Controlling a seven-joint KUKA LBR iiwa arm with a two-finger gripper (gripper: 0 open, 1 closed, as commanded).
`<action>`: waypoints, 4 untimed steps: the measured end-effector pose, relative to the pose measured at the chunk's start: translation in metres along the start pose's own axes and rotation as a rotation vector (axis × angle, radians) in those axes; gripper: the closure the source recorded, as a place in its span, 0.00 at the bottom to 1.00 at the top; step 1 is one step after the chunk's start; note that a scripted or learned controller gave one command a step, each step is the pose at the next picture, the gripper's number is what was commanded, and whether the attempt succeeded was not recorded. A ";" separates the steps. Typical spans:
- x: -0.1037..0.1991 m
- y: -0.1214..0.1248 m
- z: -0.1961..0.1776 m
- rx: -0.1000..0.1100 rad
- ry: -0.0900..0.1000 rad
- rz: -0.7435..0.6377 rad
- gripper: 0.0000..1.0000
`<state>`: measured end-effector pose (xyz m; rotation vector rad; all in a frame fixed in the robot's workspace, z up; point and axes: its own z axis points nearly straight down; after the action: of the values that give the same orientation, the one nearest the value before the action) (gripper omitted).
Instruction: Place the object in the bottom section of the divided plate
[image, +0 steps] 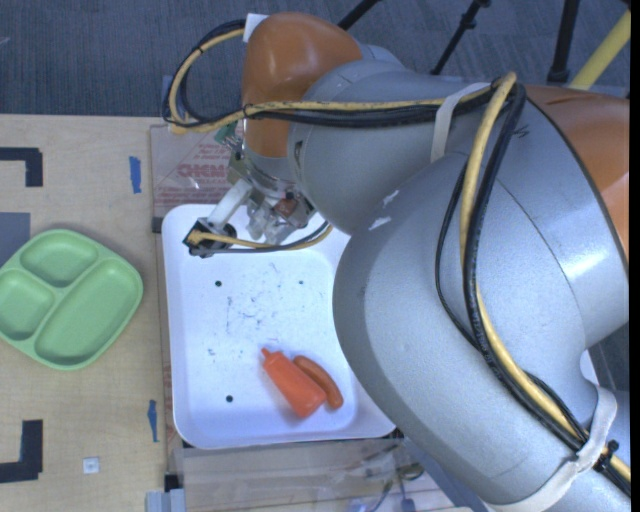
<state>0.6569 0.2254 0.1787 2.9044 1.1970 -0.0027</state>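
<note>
My arm (480, 260) fills the right of the frame, bent over the white bin (200, 400) at centre. My claw (262, 215) hangs at the bin's upper edge, and I cannot tell how it stands or whether it has anything. The green plate (68, 297) lies on the desk (90, 150) at the left, well apart from the bin. The orange object (300, 382) lies in the bin's lower part, far from my claw, so the pickup looks not yet done. Its rounded shape lies near the bin's wall; I judge a descent there could nudge it aside or catch the rim. Blue tape marks the wooden desk; dark floor lies beyond.
</note>
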 end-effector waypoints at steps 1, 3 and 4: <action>-0.002 0.000 -0.010 0.000 0.004 0.185 1.00; -0.001 0.002 0.090 0.009 -0.013 0.453 0.00; -0.001 0.002 0.090 0.009 -0.013 0.453 0.00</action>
<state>0.6575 0.2234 0.0886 3.1013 0.5152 -0.0268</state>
